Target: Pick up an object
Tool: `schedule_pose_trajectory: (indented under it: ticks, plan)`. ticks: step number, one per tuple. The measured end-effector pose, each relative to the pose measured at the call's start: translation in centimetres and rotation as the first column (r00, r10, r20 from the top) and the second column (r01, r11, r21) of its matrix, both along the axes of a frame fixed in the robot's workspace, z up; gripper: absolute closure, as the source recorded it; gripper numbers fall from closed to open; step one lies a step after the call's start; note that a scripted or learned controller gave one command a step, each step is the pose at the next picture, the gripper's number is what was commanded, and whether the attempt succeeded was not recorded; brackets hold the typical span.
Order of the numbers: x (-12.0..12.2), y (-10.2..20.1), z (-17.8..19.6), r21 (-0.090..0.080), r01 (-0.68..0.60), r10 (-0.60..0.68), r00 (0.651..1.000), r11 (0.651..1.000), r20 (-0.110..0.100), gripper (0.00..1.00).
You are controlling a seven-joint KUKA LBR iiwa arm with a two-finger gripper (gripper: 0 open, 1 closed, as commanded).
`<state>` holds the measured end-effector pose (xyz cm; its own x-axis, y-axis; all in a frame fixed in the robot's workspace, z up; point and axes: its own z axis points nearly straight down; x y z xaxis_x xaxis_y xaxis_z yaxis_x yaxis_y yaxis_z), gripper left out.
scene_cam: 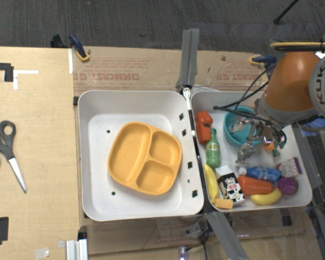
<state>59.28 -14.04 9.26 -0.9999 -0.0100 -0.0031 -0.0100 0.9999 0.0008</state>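
A pair of scissors (8, 150) is lying on the wooden surface (32, 199) at the far left. To its right, the left white bin (89, 161) is holding a yellow divided plate (144, 157), sitting near the middle. Just right of the divider, the right white bin (304, 161) is crowded with small objects: a red item (204, 119) at the far side, a green bottle (213, 149), a banana (210, 182) along the left wall, a black-and-white carton (231, 187), an orange carrot (254, 185), a blue bottle (262, 173), another banana (265, 198) and a purple fruit (287, 186). A teal bowl (233, 131) is sitting toward the far side. The gripper (248, 148) is reaching down over the bowl's near right edge, just above the blue bottle; whether its fingers are spread or pressed together is impossible to tell. The grey arm (292, 85) with its orange band is entering from the right.
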Motion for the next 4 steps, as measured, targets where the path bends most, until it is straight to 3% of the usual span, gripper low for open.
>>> schedule_pose_trajectory:
  ticks: [1,2,3,4]
  plan:
    - [5.9,-4.2,-0.2,0.009,-0.118,0.118,0.992,0.993,-0.038,0.0]
    - [4.6,0.2,0.0,0.001,-0.08,0.08,0.997,0.997,-0.006,0.0]
    - [1.2,-5.9,0.1,-0.002,-0.197,0.197,0.98,0.98,0.001,0.0]
    - [1.6,-5.8,1.5,-0.006,-0.198,0.198,0.98,0.98,0.013,1.0]
